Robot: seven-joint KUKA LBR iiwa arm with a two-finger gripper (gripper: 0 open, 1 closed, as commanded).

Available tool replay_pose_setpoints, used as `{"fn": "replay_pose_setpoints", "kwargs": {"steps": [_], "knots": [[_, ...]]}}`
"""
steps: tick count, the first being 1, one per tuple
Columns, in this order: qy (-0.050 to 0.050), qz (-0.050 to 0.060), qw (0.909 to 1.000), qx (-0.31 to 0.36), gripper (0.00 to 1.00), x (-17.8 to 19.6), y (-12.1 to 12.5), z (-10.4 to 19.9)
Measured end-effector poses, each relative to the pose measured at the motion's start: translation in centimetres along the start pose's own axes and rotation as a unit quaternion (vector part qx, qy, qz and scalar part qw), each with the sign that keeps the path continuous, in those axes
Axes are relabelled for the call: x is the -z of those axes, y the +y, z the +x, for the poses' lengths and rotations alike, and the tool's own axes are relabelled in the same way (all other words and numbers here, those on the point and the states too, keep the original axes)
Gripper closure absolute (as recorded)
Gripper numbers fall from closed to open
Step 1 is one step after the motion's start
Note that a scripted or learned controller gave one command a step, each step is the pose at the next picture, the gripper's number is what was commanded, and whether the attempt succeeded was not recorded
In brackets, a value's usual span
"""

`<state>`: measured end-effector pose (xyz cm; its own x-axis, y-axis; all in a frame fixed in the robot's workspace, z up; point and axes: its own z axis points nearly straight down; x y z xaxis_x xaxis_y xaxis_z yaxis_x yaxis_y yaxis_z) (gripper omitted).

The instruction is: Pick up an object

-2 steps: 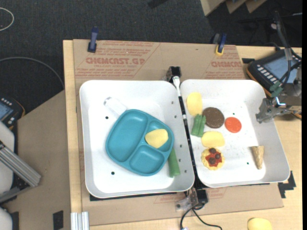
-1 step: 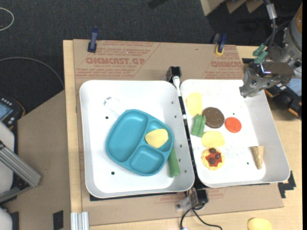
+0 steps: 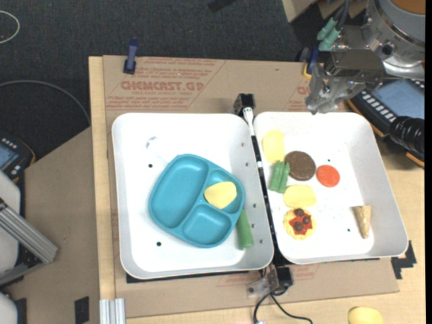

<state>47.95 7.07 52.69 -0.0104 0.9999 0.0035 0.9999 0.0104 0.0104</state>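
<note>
Camera view, looking down at a slant on two white bins. Brown round cookie-like disc (image 3: 300, 165) taken here as the likely thing to pick, lying flat near the middle of the right bin (image 3: 378, 154). Around the disc: pale yellow oval piece (image 3: 273, 145) just up-left of it, green piece (image 3: 279, 177) touching or almost touching its left side, orange-red disc (image 3: 328, 175) just to its right, yellow lump (image 3: 299, 195) just below it, small pizza-like piece (image 3: 299, 223) further below, cone-shaped piece (image 3: 363, 220) well apart toward the lower right corner.

Gripper (image 3: 318, 102) hanging above the far rim of the right bin, up and slightly right of the brown disc, holding nothing visible; cannot tell whether spread or pressed together, too dark and small. Judged: coming move goes toward the near side of the bin and down. No long axis on the round disc, so no turning of the wrist needed for it. Crowded on left and below; more open room on the right half of the bin, toward the orange-red disc and the cone.

Further from the disc, in the left bin (image 3: 135, 181): blue divided tray (image 3: 179, 194) with a yellow piece (image 3: 221, 194) in one compartment, and a green stick (image 3: 244, 231) beside the tray, near the wall between the bins.
</note>
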Motion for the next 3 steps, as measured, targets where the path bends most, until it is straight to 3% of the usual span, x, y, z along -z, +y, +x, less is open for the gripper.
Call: {"fn": "replay_pose_setpoints", "kwargs": {"steps": [1, 2, 3], "knots": [[-0.003, 0.012, 0.9999, -0.008, 1.0, -14.1, 3.8, -4.8], [-0.002, 0.012, 0.9999, -0.004, 1.0, -22.3, -0.6, -1.5], [-0.001, -0.004, 1.0, -0.006, 1.0, -7.2, 0.0, -3.6]]}}
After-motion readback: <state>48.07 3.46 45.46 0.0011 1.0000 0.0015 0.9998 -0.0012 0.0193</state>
